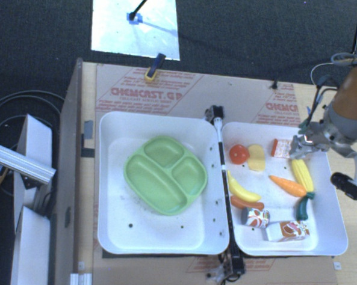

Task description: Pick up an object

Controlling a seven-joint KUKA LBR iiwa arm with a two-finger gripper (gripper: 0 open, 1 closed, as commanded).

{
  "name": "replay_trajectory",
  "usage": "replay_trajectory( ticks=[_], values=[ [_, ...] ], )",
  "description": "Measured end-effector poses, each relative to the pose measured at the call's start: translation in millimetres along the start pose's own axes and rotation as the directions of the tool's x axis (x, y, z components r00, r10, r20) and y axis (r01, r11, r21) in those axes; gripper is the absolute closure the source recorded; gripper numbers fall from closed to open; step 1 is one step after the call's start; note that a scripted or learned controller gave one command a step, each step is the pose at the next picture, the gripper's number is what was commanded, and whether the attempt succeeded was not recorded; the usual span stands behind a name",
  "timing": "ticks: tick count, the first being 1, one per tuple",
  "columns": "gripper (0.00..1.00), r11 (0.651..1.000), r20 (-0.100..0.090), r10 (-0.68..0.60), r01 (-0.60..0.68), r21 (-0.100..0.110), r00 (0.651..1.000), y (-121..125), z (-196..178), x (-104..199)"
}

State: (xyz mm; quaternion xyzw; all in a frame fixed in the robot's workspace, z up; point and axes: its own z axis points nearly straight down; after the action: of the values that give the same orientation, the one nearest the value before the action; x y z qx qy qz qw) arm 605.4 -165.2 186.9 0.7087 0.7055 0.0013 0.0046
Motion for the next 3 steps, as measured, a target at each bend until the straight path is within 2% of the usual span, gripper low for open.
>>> replay_trajectory(
  ticks=[1, 2, 3],
  values=[
    [0.00, 1.000, -0.003, -0.007, 0.007, 0.006, 1.000, 1, 6, 5],
    [0.00, 1.000, -0.006, -0.013, 0.013, -0.001, 1.000, -1, 88, -21],
    [0.00, 1.000, -0.014, -0.012, 0.012, 0.002, 1.000, -39, 100, -22]
  ],
)
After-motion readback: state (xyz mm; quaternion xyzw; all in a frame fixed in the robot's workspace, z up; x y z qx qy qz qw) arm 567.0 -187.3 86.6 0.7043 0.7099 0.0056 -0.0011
